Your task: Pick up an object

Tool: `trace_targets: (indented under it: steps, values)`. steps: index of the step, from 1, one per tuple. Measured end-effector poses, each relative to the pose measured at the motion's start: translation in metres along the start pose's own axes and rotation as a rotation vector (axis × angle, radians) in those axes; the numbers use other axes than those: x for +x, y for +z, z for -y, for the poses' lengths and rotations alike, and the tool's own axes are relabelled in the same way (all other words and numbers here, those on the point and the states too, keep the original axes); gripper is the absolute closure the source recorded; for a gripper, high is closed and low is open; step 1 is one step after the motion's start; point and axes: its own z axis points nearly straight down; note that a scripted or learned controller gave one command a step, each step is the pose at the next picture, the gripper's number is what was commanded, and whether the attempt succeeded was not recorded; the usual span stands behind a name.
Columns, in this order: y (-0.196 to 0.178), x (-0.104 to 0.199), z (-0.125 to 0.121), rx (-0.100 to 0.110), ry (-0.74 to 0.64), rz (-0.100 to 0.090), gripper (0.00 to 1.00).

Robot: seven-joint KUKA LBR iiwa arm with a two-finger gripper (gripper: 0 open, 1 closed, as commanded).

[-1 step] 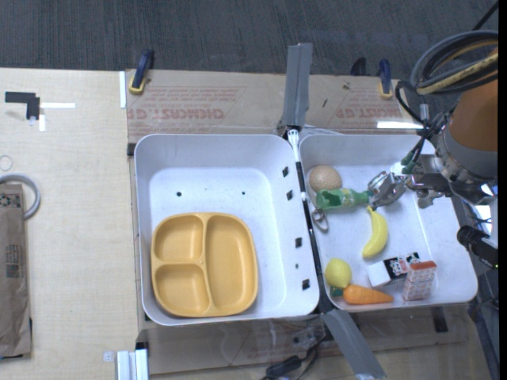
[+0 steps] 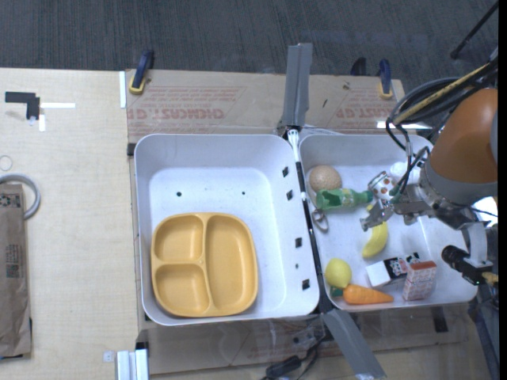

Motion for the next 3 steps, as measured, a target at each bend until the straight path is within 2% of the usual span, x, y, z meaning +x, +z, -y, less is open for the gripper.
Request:
trace_targets:
  steps: [1, 2, 3]
  values:
    - [0.041, 0.016, 0.027, 0.0, -0.063, 0.0, 0.0]
    - [0.033, 0.015, 0.028, 0.002, -0.06, 0.0, 1.0]
    - [-0.089, 0.053, 0.024, 0.0, 0.008, 0.001, 1.0]
